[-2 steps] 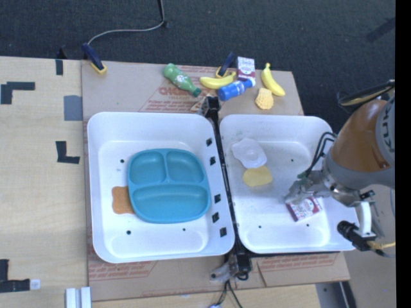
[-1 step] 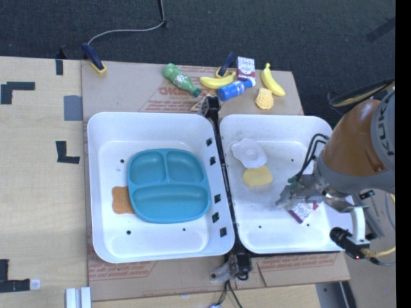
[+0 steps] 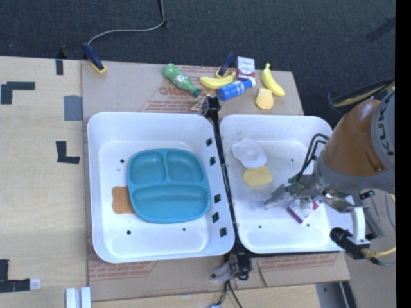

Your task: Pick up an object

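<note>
In the right shallow white bin (image 3: pixel 253 239), the grey two-finger gripper (image 3: pixel 273 201) lies low over the floor with its fingers nearly pressed together and holding nothing, between the soft yellow piece (image 3: pixel 257 176) and the small red-and-white packet (image 3: pixel 300 209), close to both.

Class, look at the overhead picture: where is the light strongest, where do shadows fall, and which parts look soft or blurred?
Camera view: the two white bins are brightest, nearly washed out; soft shadow lies under the arm; the gripper and the small packet look blurred.
</note>
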